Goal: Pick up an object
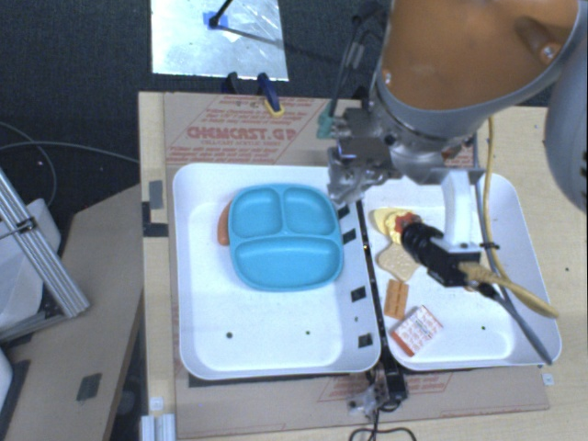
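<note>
The big grey and orange arm [469, 53] comes in from the 1 o'clock corner and leans low over the two white bins. Its gripper [354, 177] hangs over the wall between them.

I think this is the reaching step; nothing is picked up yet. The gripper end is too hard to see to tell how it stands.

The things to pick lie in the right white bin [514, 338], at about 4 o'clock from the gripper: a yellow and red toy food piece [395, 220], a tan cracker [397, 263], a small orange stick [396, 298], and a red and white packet [416, 330].

The left white bin [211, 338] holds a blue plastic plate with three parts [283, 237].

Next, I think the gripper should move toward 4 o'clock, over one small thing, then go down.
</note>
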### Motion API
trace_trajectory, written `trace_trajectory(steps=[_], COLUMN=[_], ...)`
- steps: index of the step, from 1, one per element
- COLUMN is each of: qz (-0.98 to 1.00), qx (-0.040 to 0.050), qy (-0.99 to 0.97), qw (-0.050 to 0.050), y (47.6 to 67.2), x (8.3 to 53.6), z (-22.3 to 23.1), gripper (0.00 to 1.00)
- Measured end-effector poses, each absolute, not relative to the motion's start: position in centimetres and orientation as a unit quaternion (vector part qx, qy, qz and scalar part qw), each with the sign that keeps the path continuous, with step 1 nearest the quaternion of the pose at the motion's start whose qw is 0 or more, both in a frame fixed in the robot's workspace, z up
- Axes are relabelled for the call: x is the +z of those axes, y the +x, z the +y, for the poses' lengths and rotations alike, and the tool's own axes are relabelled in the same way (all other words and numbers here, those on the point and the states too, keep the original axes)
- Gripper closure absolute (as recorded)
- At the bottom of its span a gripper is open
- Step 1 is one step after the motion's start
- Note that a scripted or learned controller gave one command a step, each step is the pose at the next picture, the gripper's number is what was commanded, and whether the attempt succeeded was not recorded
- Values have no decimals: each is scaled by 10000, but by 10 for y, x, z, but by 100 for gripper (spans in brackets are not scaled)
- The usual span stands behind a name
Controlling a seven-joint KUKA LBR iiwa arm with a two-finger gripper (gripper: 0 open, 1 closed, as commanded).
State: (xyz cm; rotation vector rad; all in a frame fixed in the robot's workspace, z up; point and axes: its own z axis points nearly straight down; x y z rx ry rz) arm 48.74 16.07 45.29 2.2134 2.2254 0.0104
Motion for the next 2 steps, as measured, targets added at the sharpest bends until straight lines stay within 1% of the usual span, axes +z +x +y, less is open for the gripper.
trace_trajectory(steps=[2], qz=[7119], qx=[57], qy=[7022], qw=[26], y=[489], x=[474], z=[161], gripper=[100])
